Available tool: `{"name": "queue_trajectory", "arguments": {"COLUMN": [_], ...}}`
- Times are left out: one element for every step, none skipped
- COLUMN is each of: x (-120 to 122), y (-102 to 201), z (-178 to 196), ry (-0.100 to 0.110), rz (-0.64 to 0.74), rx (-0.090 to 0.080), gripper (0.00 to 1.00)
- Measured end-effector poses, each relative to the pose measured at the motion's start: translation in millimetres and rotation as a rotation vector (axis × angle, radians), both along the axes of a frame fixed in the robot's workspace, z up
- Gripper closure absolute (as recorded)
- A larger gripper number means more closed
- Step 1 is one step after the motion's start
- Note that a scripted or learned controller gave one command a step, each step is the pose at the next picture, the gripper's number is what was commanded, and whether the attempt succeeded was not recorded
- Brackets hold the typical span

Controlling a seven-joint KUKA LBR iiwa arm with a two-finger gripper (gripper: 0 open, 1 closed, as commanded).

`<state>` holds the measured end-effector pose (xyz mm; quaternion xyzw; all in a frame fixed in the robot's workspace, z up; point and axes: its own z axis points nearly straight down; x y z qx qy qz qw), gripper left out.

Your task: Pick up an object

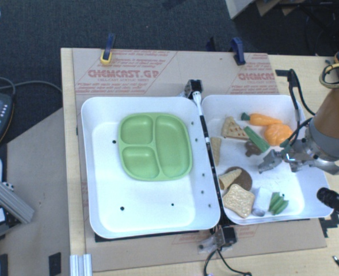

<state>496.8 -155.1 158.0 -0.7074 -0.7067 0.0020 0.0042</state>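
- I see the gripper (pixel 275 161) low over the right bin (pixel 284 105), right of the bin's centre, with the grey wrist and orange band of the arm (pixel 333 128) coming in from the right.
- I cannot tell from here how far the fingers are spread; nothing shows between them that I can make out.
- Using the gripper as my landmark: an orange toy fruit (pixel 277 133) lies just above it, and a toy carrot (pixel 262 119) lies further up, near the bin's far wall.
- A green stick-shaped piece (pixel 254 138) lies up and to the left of the gripper, touching a small brown piece (pixel 252 150).
- A triangular cracker (pixel 233 129) sits further left and up.
- Below and left of the gripper I see a square cracker (pixel 239 200), with a dark brown round piece (pixel 240 177) just above it.
- Directly below the gripper lies a green leafy piece (pixel 277 203).
- Well to the left, the left bin (pixel 100 171) carries a green divided plate (pixel 155 146) lying flat.
- Both bins rest on the cardboard-covered table (pixel 134 68).
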Motion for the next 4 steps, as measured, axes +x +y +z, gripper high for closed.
{"name": "queue_trajectory", "arguments": {"x": [-3.7,-2.9,-0.7,0.0], "y": [1.6,1.7,1.4,-7.0], "z": [-44.4,-73.2,-61.2,-2.0], "ry": [0.000,-0.005,-0.013,-0.013], "rz": [0.000,0.000,0.000,0.001], "rx": [0.001,0.000,-0.001,-0.006], "gripper": [0.00,0.00,1.00,1.00]}}
